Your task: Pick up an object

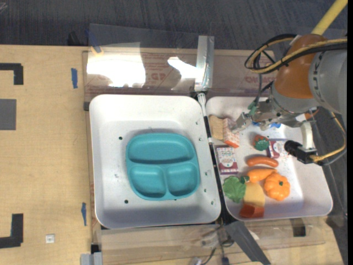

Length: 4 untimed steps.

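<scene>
Hovering over glossy plastic toy foods (263, 176), the metal claw (243, 120) seems empty.

Wooden bench (38, 164), light tan, black corner marks and blue tape bits on its left part. Two shallow white bins rest on it, touching side by side: left bin (105, 120), right bin (317, 200).
</scene>
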Each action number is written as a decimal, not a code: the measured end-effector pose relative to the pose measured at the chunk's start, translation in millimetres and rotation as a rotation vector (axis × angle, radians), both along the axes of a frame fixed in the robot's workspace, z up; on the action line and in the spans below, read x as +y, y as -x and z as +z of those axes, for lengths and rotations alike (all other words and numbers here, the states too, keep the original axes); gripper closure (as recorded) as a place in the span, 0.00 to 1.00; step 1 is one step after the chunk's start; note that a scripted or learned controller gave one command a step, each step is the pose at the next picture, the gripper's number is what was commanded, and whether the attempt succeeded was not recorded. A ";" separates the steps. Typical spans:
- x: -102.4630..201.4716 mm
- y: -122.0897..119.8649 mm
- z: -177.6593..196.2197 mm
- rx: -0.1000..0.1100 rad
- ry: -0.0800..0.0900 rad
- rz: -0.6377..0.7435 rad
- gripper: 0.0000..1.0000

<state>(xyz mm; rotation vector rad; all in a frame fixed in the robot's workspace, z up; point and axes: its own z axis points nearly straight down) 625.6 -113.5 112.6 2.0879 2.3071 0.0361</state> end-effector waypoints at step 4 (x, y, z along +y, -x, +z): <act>57.5 -20.6 77.0 0.028 -0.003 0.015 1.00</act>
